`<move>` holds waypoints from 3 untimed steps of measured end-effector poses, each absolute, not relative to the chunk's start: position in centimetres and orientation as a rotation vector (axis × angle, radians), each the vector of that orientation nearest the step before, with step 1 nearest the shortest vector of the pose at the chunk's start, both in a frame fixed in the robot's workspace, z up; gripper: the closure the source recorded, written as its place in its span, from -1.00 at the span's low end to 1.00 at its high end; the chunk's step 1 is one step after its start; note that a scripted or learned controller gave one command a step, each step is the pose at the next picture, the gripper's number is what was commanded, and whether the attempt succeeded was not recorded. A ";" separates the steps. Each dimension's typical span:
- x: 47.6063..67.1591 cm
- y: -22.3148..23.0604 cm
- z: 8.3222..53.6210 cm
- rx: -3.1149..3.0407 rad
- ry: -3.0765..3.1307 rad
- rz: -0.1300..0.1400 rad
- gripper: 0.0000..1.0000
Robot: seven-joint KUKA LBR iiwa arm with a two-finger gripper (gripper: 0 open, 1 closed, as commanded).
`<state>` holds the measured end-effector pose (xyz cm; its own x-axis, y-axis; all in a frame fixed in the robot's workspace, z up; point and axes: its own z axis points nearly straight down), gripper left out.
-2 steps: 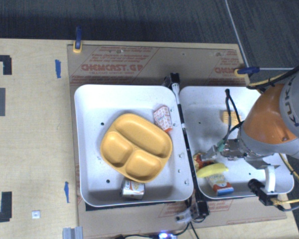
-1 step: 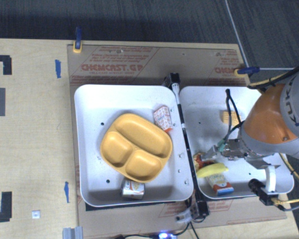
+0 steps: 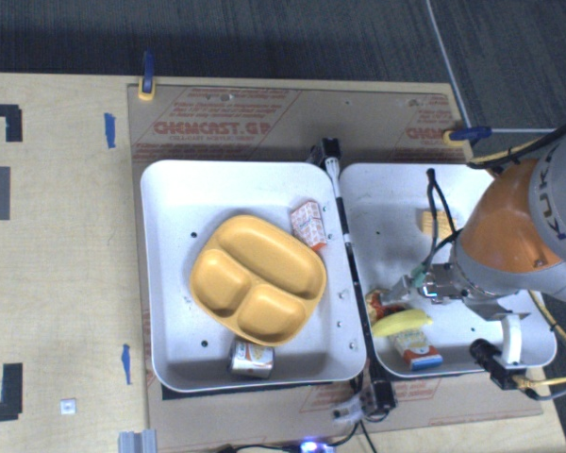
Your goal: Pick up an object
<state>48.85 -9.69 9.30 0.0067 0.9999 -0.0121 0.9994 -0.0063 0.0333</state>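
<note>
Gripper (image 3: 407, 295) low in right bin (image 3: 396, 192), finger state impossible to tell. Just below it, banana (image 3: 401, 323); beside, red-and-white packet (image 3: 421, 354). Nothing visibly lifted; grasp and raise apparently remaining. Farther left, yellow tray (image 3: 257, 276) in left bin (image 3: 170, 253).

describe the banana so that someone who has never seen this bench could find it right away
Start at the right-hand white bin, the one the grey and orange arm leans over, and go to its near left corner. The banana lies there, just under the gripper. It is the one plain yellow curved thing, with a small red and white packet just below it.
</note>
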 end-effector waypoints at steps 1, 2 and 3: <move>48.8 -9.7 9.3 2.206 2.192 0.024 -1.00; 48.8 -9.7 9.3 2.207 2.190 0.023 -1.00; 49.1 -8.9 10.4 2.204 2.212 0.040 1.00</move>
<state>49.09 -8.86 10.44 -0.0036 1.0000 0.0047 0.9995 0.0035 0.0311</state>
